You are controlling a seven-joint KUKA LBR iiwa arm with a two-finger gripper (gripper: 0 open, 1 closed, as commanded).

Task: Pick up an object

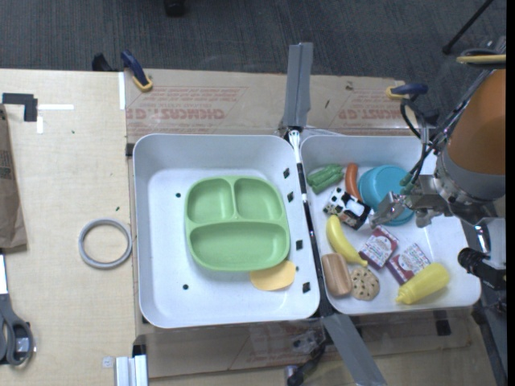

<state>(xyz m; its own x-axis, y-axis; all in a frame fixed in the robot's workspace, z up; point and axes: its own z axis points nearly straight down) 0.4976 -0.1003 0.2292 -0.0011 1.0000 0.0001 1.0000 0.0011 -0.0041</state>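
Lying on the bench at far left was a grey ring [105,243], well apart from the left bin [149,240], which held a green divided plate [237,223] with a yellow chip [273,277] touching its lower edge. Across the divider, the right bin [459,296] held a banana [343,240], a cookie [364,283], red packets [378,248] and a blue bowl [385,186]. Whether the gripper [392,206], low beside that bowl, was clenched or released could not be told.

Grey arm [475,185], orange band, black cables
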